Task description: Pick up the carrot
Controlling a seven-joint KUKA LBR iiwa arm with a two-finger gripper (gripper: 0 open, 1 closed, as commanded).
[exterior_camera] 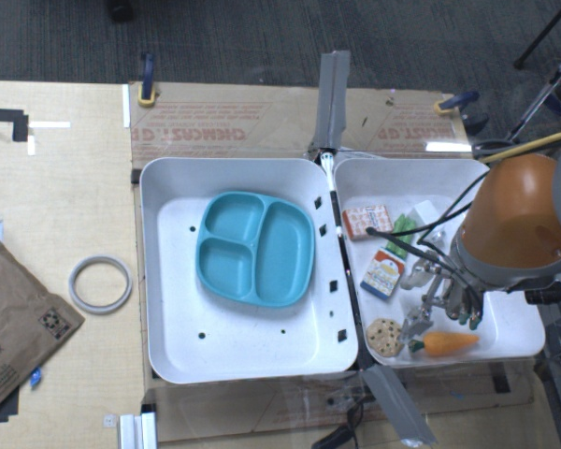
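Along the near edge of the right bin (528, 340), the carrot (449, 343) lies on its side on the white floor, its green end pointing toward the left bin. Just to its left, in the near left corner of that bin, sits a round cookie (385, 336). The pincer (421, 321) hangs just above and left of the carrot's green end, between cookie and carrot; whether its tips are spread or closed cannot be told, and nothing is seen between them. Behind it the arm's orange band (517, 211) covers much of the bin's right side. Farther back lie a small blue and white carton (383, 274), a green packet (407, 224) and a red and white packet (366, 219) toward the far left corner. The left bin (168, 279) holds a teal divided plate (257, 248) near its middle. On the tabletop's left part rest a grey tape ring (100, 282) and a brown cardboard box (14, 321) at the left edge
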